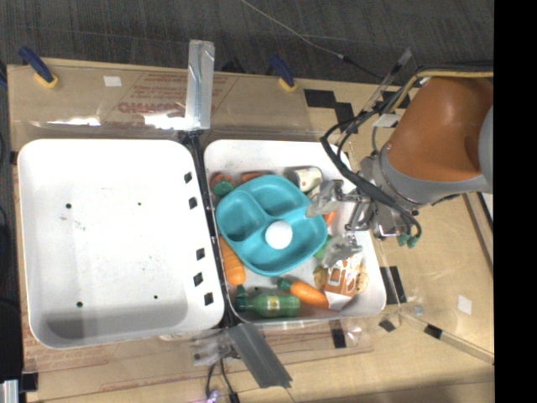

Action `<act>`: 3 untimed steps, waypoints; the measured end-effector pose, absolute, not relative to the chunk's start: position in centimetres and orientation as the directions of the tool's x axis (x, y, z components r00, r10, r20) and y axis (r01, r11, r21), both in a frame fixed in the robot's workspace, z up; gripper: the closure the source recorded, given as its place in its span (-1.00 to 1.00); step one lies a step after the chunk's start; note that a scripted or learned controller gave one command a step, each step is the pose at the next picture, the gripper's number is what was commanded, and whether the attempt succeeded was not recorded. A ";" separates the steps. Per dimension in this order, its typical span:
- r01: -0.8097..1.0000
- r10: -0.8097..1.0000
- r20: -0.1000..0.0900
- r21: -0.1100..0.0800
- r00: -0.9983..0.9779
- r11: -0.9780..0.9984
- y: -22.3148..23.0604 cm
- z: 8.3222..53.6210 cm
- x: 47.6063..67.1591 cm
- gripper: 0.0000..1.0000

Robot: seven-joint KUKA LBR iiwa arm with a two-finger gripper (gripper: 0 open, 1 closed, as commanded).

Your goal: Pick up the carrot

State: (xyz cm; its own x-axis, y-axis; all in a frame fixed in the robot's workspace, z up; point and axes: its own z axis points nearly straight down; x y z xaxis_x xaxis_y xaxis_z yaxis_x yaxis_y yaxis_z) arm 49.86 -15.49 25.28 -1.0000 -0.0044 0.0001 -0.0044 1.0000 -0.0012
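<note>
The carrot (307, 293) lies at the near edge of the right bin (252, 151), just beside a green bottle (270, 305). Nothing is lifting it, so the pick is not done. A blue tray (243, 217) with a white ball (278, 236) sits past it. The gripper (337, 218) hangs by the tray's right side, apart from the carrot. I cannot tell if it is open. It must go to the carrot, grab it and lift.

The left bin (101, 242) has open floor throughout. The right bin (252, 151) is crowded: a teal plate (252, 217) fills its middle, a green bottle (270, 305) and a carrot (304, 292) line the near wall, and a snack bag (344, 277) sits just beside them.
</note>
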 end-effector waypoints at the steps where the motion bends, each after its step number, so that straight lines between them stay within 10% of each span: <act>1: -0.041 -0.041 -0.003 0.000 -0.999 0.999 -18.0 10.4 49.0 -1.00; 3: -0.364 -0.364 -0.006 -0.003 -0.932 0.932 -14.7 9.4 48.8 -1.00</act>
State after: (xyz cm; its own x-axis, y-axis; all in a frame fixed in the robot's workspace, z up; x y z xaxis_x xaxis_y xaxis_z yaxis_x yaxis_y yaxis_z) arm 48.76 -14.68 9.40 -0.9315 -0.3637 -0.0059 -0.3637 0.9315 -0.0033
